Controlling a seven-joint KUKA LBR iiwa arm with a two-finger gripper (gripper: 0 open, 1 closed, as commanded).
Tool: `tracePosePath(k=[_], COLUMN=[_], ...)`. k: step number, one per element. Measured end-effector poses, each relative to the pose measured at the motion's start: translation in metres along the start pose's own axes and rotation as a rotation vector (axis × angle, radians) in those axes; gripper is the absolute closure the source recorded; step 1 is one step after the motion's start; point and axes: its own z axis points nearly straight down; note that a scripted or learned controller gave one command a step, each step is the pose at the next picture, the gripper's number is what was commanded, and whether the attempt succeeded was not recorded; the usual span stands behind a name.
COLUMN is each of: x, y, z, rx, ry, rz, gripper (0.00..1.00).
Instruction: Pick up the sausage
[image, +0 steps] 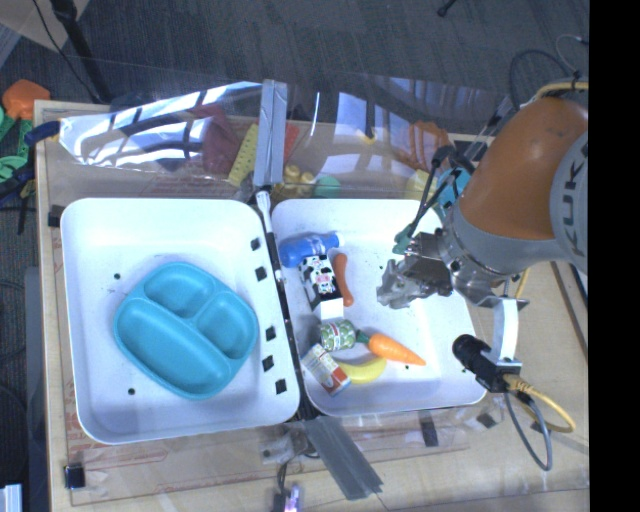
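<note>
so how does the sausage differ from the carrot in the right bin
The sausage is a dull reddish brown all over; the carrot is bright orange with a green end. The sausage is thin with even width, while the carrot is thicker and tapers to a point. The sausage lies nearly upright in the view beside the black-and-white box; the carrot lies slanted near the banana. Both lie in the right bin.

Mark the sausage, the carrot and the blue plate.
sausage (343, 279), camera view, middle of its length.
carrot (394, 349), camera view, thick orange body.
blue plate (186, 327), camera view, central divider ridge.
</note>
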Motion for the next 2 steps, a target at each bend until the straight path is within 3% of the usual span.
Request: tracePosePath(k=[1,2], x=[0.005,0.017], y=[0.002,-0.003], z=[-0.024,-0.011], rx=[-0.002,-0.001], ry=[0.0,0.0], rz=[0.042,0.107], gripper=[1.0,1.0])
